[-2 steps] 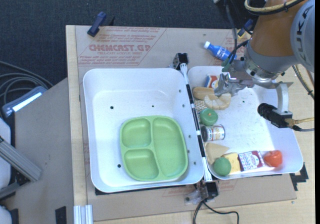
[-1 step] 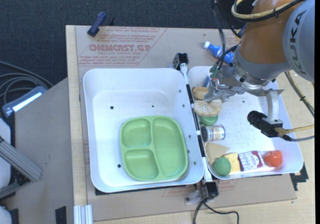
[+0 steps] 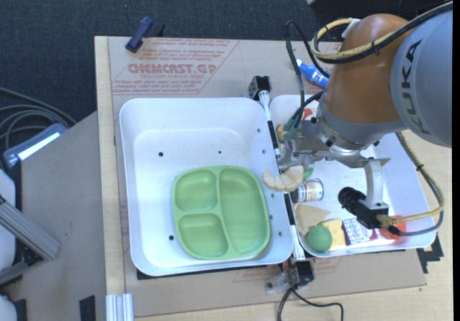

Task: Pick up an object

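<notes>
Dark carpet around table; two white bins side by side. Left bin carries green tray. We see gripper low at divider over pale curved piece; spread or pinching, cannot tell. Risk, we judge: piece straddling rim, slips or snags on lift.

- A pale cream, curved, banana-like toy lies on the divider between the two white bins.
- A small red-labelled can lies on its side just right of it.
- A green ball sits below the can, near the bin's front edge.
</notes>
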You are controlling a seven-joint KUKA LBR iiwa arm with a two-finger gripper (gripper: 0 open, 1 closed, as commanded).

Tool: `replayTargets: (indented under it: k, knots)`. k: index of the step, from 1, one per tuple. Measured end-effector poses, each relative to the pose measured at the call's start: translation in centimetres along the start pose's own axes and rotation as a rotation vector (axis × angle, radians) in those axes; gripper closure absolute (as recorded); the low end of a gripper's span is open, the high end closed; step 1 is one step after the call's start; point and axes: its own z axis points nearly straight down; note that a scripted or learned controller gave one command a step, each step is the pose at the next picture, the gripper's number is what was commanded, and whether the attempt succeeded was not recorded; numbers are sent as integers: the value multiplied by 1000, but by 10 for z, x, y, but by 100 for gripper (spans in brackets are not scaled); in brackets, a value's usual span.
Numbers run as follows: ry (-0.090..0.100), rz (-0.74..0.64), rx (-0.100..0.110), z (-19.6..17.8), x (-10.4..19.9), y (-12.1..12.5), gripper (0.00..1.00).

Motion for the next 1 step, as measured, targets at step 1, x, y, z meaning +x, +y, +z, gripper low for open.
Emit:
replayTargets:
  k: [1]
  knots:
    - [0, 0, 1, -3, 33, -13, 100]
